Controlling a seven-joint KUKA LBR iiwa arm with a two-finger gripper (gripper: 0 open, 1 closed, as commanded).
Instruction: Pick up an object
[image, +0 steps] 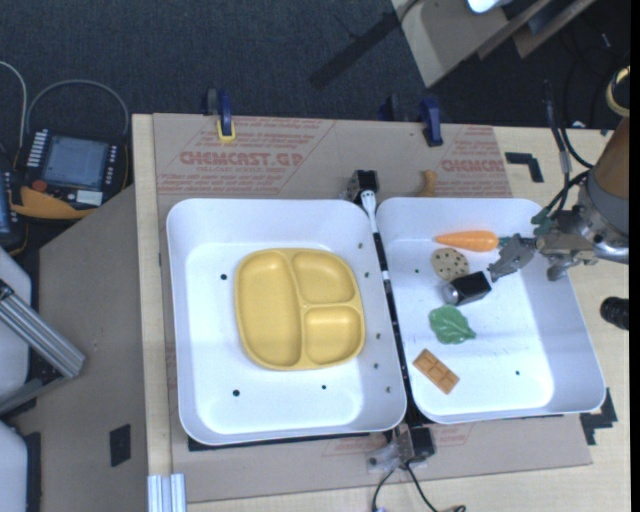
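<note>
Centrally at the right bin's (560, 330) upper right wall, the gripper (512, 255) reaches in from the right edge of the view, its grey metal fingers (505, 260) pointing left and slightly down. Whether the fingers are parted or closed cannot be told from this slant, and nothing is visible between them.

Just beyond the fingertips, to their lower left, lies a short black-and-silver cylinder (468, 288); its long axis runs lower left to upper right, the silver end facing lower left and the dark end toward the gripper. Whether it touches the fingertips is unclear.

Left of the gripper and slightly above it lies a carrot (466, 240), smooth, orange and tapered, its long axis nearly horizontal in the view with the narrow tip pointing left. Directly below the carrot, just beside the cylinder, sits a flat, round, tan cookie (450, 263) with dark spots.

Below and left of the gripper, past the cylinder, rests a crumpled green leaf-shaped piece (451, 325). Further down lies a flat, brown, rectangular cracker (435, 370), its long axis running upper left to lower right.

Well to the left of the gripper, the left bin (200, 320), shallow, white and round-cornered like the right one, holds a glossy yellow plastic plate (298, 306) divided into three compartments. Both bins stand side by side on a brown cardboard-covered bench (300, 150).
</note>
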